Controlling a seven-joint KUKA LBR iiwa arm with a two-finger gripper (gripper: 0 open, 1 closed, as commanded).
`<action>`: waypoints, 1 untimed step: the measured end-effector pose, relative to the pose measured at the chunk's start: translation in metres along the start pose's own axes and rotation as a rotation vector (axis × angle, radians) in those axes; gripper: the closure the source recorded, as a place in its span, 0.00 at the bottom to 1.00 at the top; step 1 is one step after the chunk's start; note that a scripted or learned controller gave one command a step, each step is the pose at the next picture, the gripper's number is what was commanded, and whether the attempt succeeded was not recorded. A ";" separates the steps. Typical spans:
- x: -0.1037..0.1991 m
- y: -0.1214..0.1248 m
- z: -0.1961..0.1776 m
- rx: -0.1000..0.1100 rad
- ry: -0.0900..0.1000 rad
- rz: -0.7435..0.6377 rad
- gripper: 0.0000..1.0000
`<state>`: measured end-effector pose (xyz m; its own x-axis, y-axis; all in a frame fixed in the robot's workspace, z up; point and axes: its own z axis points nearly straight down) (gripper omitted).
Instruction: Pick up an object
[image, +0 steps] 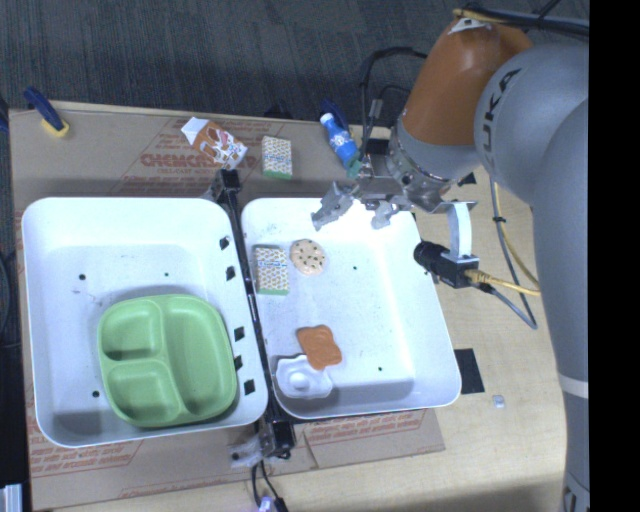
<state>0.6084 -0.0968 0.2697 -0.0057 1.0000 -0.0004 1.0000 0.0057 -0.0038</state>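
We see the grey jaws spread wide and holding nothing, up over the right white bin, the round brown cookie lying just below them

Lighting, as I find it from above: bright, even, slightly cool. Glare: the floor of the right bin washes out almost to pure white beneath my gripper. Shadows: soft grey, pooled along the near inner wall of the left bin and around the green tray. Focus: moderate; small items are grainy, their printing unreadable. My arm looms large and soft-edged at right. Background beyond the bench: dark.
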 end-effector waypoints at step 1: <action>0.000 0.000 0.000 0.000 0.000 0.000 0.00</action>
<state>0.6084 -0.0968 0.2698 -0.0057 1.0000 -0.0004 1.0000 0.0057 -0.0038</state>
